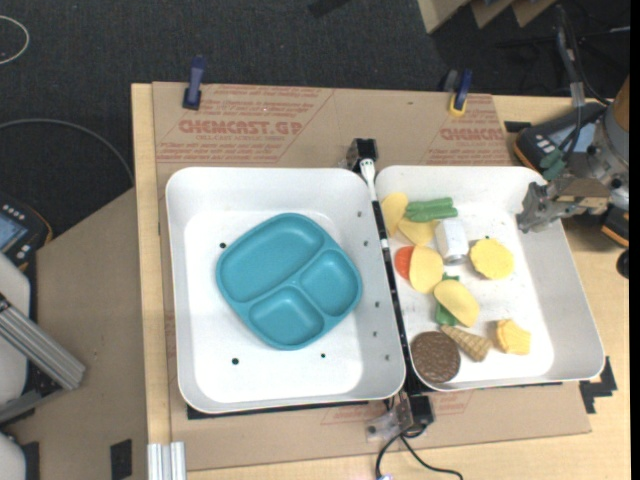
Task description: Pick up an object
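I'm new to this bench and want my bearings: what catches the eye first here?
A teal divided plate lies tilted in the left bin. The right bin holds a cluster of small toy foods, among them a brown cookie and a green bean pod. The gripper hangs over that bin's upper right rim.

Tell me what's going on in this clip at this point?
The grey robot arm's gripper sits at the right bin's upper right rim, with nothing visibly between its fingers. That shallow white bin holds a cluster of toy food, including a green bean pod, a round yellow slice and a brown round cookie. The left white bin holds a teal divided plastic plate. No pick looks made yet.
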